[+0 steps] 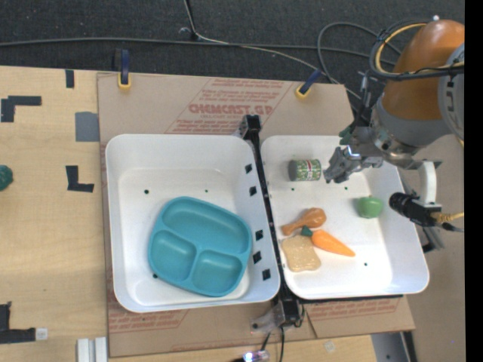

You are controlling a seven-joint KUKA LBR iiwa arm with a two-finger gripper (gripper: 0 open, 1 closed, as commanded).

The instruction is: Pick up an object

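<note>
Just left of jaws (337,168): green can (305,170) on side, R bin (392,266).

The right white bin (392,274) has bare floor along its near edge and back right corner. Its middle is crowded — a small green-labelled can (305,170), green ball (369,207), orange toy carrot (332,243), tan bread slice (300,256). The left bin — 1 teal 3-compartment tray (199,245) fills its centre.

Robotics lab: KUKA arm (423,74), taped bench (45,142), cables (189,29).
</note>
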